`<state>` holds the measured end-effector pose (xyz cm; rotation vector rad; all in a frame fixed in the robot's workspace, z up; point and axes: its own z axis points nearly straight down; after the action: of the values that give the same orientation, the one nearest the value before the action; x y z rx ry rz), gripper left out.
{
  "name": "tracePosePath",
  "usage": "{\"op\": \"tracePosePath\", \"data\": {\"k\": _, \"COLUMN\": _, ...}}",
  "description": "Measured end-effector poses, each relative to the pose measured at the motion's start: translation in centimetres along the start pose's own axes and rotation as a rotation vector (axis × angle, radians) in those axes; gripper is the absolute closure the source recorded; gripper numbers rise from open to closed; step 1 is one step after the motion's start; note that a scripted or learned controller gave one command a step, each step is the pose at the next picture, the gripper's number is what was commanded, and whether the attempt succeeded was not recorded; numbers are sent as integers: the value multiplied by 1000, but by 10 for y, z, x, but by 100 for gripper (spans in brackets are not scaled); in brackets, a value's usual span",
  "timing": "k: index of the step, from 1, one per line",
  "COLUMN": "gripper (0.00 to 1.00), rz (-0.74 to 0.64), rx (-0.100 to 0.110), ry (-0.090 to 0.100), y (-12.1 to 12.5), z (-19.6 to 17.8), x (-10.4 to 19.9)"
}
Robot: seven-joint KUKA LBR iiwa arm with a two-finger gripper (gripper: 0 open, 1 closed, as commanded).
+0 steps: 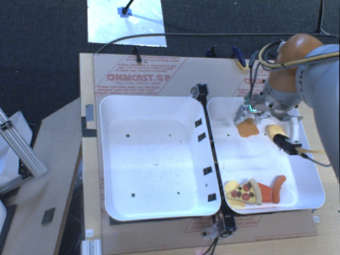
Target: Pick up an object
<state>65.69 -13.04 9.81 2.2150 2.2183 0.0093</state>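
Note:
My gripper hangs over the far part of the right bin, reaching in from the right. Directly below it, and touching it in this view, is a flat orange-brown piece. I cannot see whether the piece rests on the bin floor or is lifted. At the near edge of the same bin lie a pizza slice, a yellow piece beside it, an orange piece and a red sausage.
The left bin stands beside the right one, with a black-clipped divider where their rims meet. Both rest on a paper-covered board. Grey arm links fill the right side above the bin.

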Motion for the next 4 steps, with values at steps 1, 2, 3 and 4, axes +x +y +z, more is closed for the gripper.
{"op": "tracePosePath", "data": {"k": 1, "gripper": 100, "rz": 0, "rx": -3, "ry": 0, "y": 1, "z": -12, "x": 0}}
{"op": "tracePosePath", "data": {"k": 2, "gripper": 0, "rz": 0, "rx": -3, "ry": -1, "y": 1, "z": -11, "x": 0}}
{"op": "tracePosePath", "data": {"k": 3, "gripper": 0, "rz": 1, "rx": 7, "ry": -1, "y": -2, "z": 14, "x": -18}}
{"op": "tracePosePath", "data": {"k": 4, "gripper": 100, "rz": 0, "rx": 1, "ry": -1, "y": 0, "z": 1, "x": -17}}
